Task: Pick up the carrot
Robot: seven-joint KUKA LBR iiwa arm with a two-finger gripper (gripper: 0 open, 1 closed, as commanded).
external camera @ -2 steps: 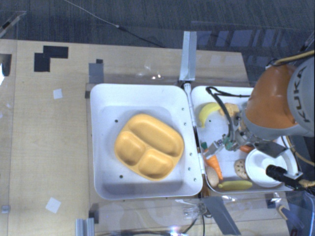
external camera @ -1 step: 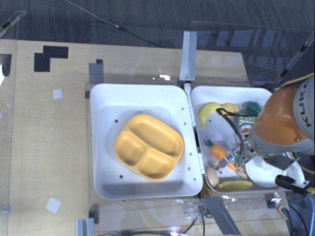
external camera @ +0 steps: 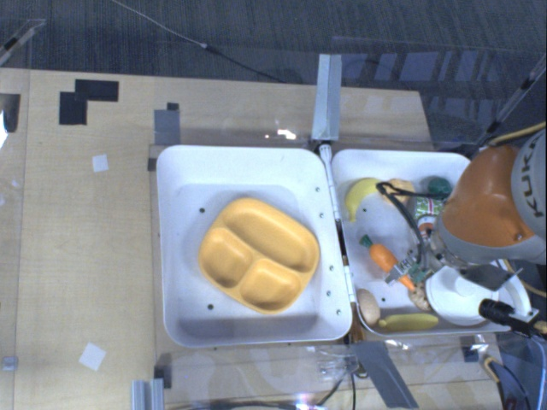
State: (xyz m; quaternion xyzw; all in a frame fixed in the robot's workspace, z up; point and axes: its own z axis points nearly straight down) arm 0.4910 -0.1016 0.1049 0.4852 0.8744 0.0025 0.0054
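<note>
2 bins, and the action's in the right bin (external camera: 402, 162): the carrot (external camera: 381, 256) lies mid-floor, the gripper (external camera: 410, 269) just beside its right end. Clenched or released? Can't tell from here. Risk, I'd say: a nudge rolls the carrot aside, or the nearby banana (external camera: 408, 321) gets caught instead.

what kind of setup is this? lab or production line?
Most likely a robotics lab pick-test bench, not production: two shallow white plastic bins side by side on a pale wooden bench, toy food such as the small orange carrot, and the grey KUKA arm with an orange band.
</note>
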